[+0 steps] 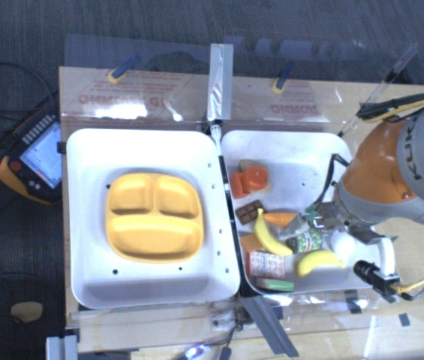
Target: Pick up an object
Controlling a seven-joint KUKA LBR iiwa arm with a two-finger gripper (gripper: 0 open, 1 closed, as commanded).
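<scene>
I see the arm (392, 175) coming in from the right of the frame, low over the right bin (294, 142), and its wrist covers the claw, so I cannot tell the state of the claw.

The things I could pick are all crowded in the lower half of this bin. There is a banana (266, 235) lying at a slant near the middle, and a second yellow banana (319, 261) just to the right of it, near the lower wall. I judge both are plastic toys: light, stiff, smooth and a little slippery, so the best hold is across the thick middle, not at the curved ends. An orange-red cup (254, 177) stands higher up, a bit apart from the rest; it looks rigid and light, and its rim gives a good place to pinch. The brown block (248, 212) is small and flat, harder to take. The red packet (266, 262) near the lower left corner of the bin is probably thin and soft.

The pile is tight, with things touching each other, so there is little space between them. The upper part of the right bin is open. The left bin (84, 223) holds a yellow tray (154, 217) with open room around it.
</scene>
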